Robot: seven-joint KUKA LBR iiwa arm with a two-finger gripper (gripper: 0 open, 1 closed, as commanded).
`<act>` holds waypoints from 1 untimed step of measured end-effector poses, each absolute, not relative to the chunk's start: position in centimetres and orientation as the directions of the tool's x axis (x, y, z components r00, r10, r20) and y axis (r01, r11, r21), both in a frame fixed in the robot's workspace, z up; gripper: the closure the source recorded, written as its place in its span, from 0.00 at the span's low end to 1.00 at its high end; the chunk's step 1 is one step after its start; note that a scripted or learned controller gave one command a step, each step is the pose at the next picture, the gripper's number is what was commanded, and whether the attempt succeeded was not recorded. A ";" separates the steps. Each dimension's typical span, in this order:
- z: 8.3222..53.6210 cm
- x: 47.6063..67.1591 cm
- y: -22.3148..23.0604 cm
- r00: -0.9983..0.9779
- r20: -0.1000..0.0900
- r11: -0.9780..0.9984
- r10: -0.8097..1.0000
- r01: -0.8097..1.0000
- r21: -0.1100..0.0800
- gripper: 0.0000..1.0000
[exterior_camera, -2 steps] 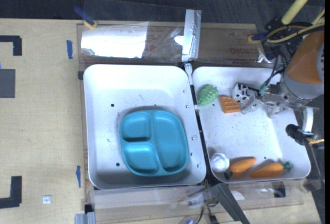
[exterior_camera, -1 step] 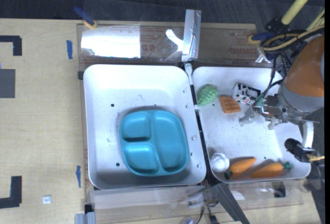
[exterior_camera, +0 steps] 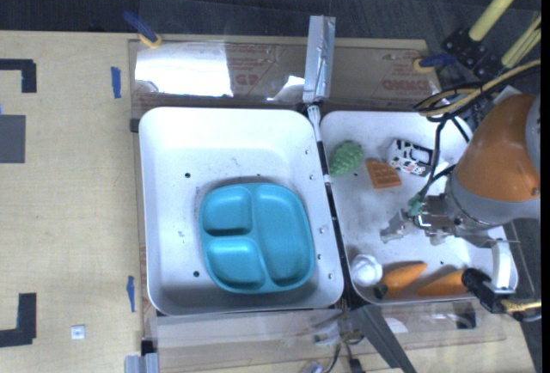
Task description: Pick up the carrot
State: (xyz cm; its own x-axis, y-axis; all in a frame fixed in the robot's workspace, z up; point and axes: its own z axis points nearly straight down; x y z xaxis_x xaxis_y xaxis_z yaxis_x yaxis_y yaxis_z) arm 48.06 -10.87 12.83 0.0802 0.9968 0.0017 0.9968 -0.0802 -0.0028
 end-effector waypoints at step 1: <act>12.4 47.9 -10.7 0.003 0.002 -0.003 1.000 1.000 -0.003 0.00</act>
